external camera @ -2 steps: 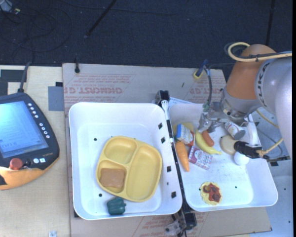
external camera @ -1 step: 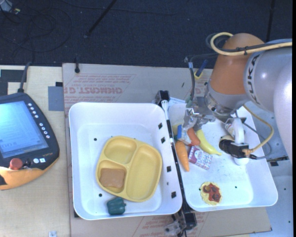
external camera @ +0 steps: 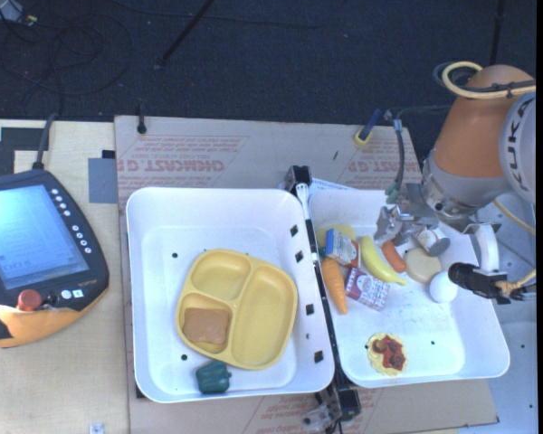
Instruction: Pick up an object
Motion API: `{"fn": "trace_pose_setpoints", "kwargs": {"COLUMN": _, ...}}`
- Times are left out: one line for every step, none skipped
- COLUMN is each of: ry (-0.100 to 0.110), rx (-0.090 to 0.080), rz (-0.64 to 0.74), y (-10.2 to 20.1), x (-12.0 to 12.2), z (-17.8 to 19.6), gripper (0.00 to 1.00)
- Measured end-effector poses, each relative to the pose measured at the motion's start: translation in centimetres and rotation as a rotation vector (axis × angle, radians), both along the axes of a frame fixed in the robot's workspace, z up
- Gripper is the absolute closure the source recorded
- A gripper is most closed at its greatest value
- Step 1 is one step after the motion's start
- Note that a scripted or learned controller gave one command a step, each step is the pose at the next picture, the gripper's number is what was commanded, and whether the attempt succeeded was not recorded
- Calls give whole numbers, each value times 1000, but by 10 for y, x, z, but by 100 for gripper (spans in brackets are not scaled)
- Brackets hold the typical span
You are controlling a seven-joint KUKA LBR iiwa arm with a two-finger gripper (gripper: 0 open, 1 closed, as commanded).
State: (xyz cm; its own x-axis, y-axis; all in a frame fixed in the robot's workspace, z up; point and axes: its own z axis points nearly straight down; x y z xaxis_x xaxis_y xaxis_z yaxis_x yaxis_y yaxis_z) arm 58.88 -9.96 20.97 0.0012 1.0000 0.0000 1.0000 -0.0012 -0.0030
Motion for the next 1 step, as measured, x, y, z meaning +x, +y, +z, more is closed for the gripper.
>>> {"fn": "trace_pose_setpoints", "kwargs": {"ry": 2, "rx": 1, "rz": 1, "y": 48, "x": -65, "z": 1, "gripper": 100}}
